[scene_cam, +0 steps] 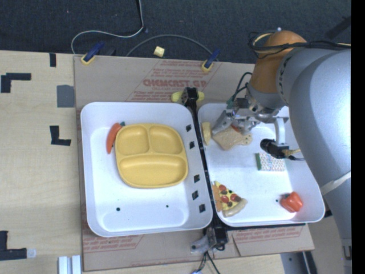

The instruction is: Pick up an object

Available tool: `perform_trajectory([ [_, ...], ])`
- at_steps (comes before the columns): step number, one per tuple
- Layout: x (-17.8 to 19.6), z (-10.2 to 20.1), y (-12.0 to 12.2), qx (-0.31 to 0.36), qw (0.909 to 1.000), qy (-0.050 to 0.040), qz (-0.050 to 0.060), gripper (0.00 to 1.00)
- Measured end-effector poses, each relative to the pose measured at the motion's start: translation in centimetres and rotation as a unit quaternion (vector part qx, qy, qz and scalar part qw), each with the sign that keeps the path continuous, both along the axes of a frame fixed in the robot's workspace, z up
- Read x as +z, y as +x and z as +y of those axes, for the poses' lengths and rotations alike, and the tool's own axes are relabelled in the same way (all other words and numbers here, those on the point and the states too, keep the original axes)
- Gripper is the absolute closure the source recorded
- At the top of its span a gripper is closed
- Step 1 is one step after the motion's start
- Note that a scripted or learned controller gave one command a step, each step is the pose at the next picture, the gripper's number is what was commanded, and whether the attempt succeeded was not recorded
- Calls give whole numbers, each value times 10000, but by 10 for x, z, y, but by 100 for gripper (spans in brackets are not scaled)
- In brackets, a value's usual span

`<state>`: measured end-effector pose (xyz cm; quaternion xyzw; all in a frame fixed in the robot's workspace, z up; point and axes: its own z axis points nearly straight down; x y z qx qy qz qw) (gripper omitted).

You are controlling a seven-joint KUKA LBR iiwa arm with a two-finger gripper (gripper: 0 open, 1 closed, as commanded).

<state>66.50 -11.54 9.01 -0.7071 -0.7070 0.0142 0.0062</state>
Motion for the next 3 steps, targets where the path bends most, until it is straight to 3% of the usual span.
perform_trajectory([
  [1,-5,-24,3,-1,9999,49,-147,0],
  [2,-4,10,-27,-4,9999,-3,-170,0],
  [3,-5,-4,5,10,9999,55,-154,0],
])
